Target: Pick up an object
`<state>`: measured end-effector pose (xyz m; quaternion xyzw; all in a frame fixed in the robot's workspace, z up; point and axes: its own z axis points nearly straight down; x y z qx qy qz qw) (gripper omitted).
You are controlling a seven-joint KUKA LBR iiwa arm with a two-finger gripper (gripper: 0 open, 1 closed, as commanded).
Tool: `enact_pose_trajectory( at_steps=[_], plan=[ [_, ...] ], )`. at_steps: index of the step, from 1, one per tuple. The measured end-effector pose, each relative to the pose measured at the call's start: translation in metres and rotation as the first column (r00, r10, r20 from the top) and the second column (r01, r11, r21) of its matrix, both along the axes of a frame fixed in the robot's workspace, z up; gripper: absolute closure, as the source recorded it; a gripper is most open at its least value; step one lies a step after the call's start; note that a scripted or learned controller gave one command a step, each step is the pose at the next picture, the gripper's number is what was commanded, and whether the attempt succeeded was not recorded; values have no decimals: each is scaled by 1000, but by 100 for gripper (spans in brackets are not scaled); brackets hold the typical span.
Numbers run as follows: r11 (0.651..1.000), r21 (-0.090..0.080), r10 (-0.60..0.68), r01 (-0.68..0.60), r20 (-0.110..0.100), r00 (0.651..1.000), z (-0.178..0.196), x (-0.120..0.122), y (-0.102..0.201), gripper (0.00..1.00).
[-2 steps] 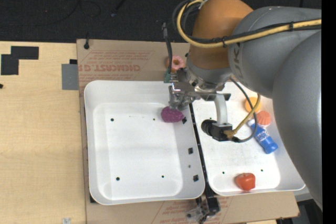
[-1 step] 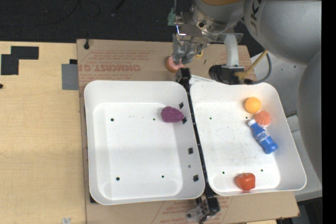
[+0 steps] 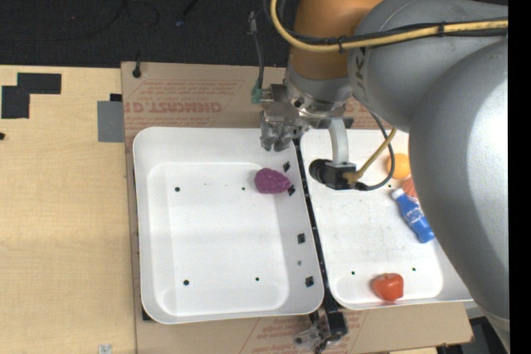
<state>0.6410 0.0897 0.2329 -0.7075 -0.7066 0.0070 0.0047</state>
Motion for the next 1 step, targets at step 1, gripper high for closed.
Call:
enact_pose_trajectory(
  at_steps=[1],
  plan=[
    [1000, 5, 4, -4, 26, 1000, 112, 4, 14, 100]
  ],
)
